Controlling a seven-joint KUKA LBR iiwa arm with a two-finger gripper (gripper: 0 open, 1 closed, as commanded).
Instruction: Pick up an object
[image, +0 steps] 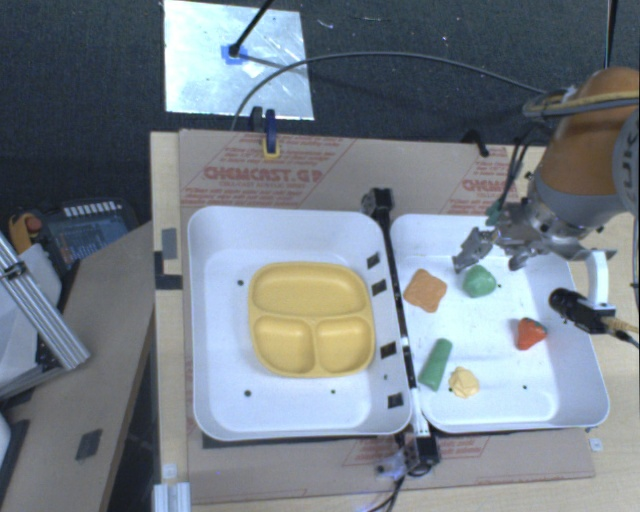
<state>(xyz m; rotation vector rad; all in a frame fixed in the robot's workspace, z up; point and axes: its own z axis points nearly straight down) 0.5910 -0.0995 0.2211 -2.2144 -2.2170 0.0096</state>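
Claw (492, 260) open, jaws spread, hovering just over small green lump (480, 283) in right bin (570, 400). Lump looks light, rounded, probably rubbery; pinch across its middle, might roll away

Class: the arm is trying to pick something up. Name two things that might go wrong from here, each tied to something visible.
1. The gripper sits at the upper edge of the green round piece, not squarely over it, so closing may push it away rather than grasp it.
2. The orange piece lies nearby; a shoved green round piece may knock into it.
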